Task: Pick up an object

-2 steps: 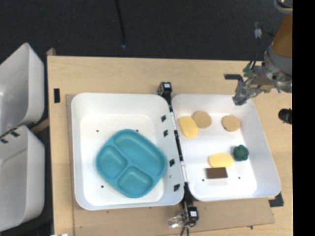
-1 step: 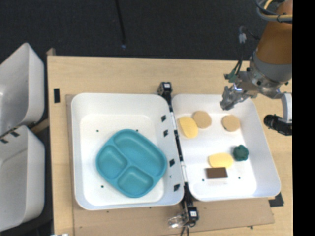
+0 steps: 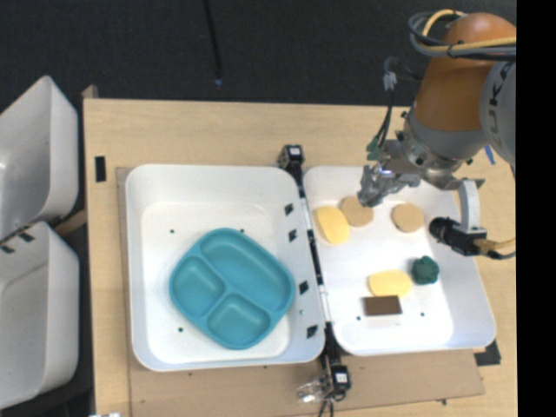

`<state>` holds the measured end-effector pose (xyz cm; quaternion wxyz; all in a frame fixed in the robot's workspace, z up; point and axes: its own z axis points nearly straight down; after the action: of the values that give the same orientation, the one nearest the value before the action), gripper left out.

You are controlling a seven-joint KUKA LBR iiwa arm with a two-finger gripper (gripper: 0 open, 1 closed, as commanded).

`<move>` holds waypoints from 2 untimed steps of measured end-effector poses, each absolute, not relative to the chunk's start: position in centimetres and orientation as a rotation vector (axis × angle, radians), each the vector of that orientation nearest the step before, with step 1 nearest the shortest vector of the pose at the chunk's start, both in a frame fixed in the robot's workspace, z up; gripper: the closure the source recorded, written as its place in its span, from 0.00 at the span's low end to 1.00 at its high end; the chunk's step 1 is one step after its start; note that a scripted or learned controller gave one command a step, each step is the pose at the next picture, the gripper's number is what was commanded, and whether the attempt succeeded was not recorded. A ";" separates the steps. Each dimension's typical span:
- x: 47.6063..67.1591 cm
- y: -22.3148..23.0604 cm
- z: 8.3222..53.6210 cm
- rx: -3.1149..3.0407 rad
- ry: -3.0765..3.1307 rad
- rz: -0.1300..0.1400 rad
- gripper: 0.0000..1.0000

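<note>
Gripper (image 3: 375,189): low in the right bin (image 3: 469,324), right over the tan disc (image 3: 354,210). Grip state: can't tell from here.
Just beside: yellow oval (image 3: 332,224) to its left, second tan disc (image 3: 407,217) to its right.
Further toward the front: yellow block (image 3: 388,283), green lump (image 3: 425,270), brown bar (image 3: 382,306).
Well left: blue divided tray (image 3: 230,287) in the left bin (image 3: 143,233).

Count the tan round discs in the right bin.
2. One tan disc lies at the pincer, partly covered by it; the other disc lies apart to its right. The arm may hide more.
</note>
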<state>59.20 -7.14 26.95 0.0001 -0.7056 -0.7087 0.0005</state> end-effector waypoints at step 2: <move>55.1 2.6 24.1 -2.214 -2.227 0.001 1.00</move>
<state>55.14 2.59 24.09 0.0006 -0.7052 -0.7090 0.0004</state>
